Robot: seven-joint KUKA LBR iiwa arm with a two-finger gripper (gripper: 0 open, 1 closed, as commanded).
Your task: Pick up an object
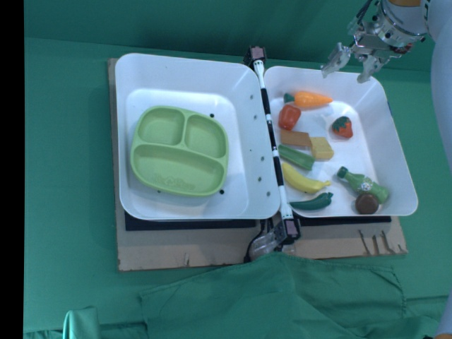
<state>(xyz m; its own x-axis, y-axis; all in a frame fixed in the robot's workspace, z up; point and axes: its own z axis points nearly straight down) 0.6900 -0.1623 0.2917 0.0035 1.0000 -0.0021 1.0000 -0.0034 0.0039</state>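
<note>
Two bins, one divided plate, ten toy foods, claw up top with nothing in it.

Left bin [141,73]: one green three-section plate [180,150]. Right bin [395,147]: one each of carrot [311,99], red pepper [289,116], strawberry [342,126], brown block [296,138], tan block [322,148], cucumber [296,157], banana [305,181], green chili [312,202], green bottle [362,183], brown round piece [366,203] (touching the bottle's end). Gripper [351,63] hangs over the right bin's far rim, fingers spread wide, gripping nothing, touching nothing.
</note>
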